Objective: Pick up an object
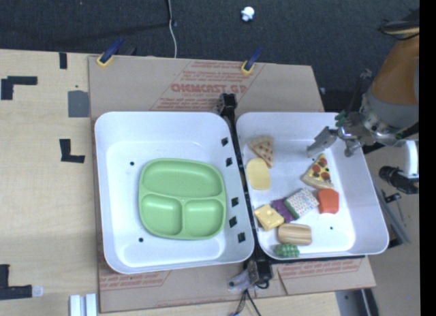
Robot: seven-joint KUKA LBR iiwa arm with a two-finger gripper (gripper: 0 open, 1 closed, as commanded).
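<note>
Camera view, looking down at a slant: two shallow white bins sit side by side on a sheet of brown cardboard (204,83) laid over the bench (41,171). Red print across the cardboard's upper part reads "CHEMCAST GP", repeated in fainter slanted lines around it; the smaller lettering is too blurred to read.

The left bin (112,131) holds a green divided plate (182,197) with three compartments, lying flat in the middle.

The right bin (364,236) holds a scatter of toy foods. A tan waffle wedge (262,150) lies near the upper left, with a pale yellow piece (258,174) just below it. A pizza slice (318,171) with red and green dots lies toward the right wall, and a red-orange block (328,201) sits just beneath it. Beside that block is a white piece with coloured sprinkles (302,203), touching a purple piece (282,210) and a yellow cheese wedge (268,217). A tan bread roll (294,233) lies lower down, and a dark green item (287,250) sits at the bin's front edge.

The arm enters from the right, its orange band at the frame's edge. The claw (335,139) hangs over the upper right part of the right bin, above and just beside the pizza slice, tilted toward the left. Its fingers stand apart, with nothing between them.

Two clips, yellow and blue, pin the cardboard's far edge, and a black cable (167,8) runs over the dark floor beyond.
</note>
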